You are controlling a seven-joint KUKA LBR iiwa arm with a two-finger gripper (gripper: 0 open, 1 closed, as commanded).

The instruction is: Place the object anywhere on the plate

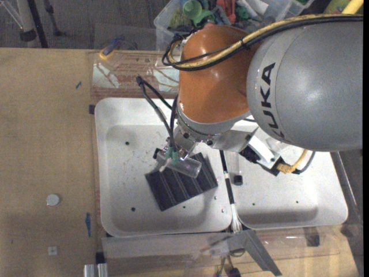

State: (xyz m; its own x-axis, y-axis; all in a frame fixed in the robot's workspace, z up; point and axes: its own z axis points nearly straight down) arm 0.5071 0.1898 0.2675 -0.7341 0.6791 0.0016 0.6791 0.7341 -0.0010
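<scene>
Gripper (173, 157) is low over the black ribbed plate (181, 188) in the left bin (115, 212). A clear object with a green part (185, 165) sits at the plate's upper edge; finger state cannot be told. Release and placement unconfirmed; withdrawal outstanding.

Much of the right bin (323, 209) and the claw's (173, 157) finger spacing, behind the arm (277, 74).
</scene>
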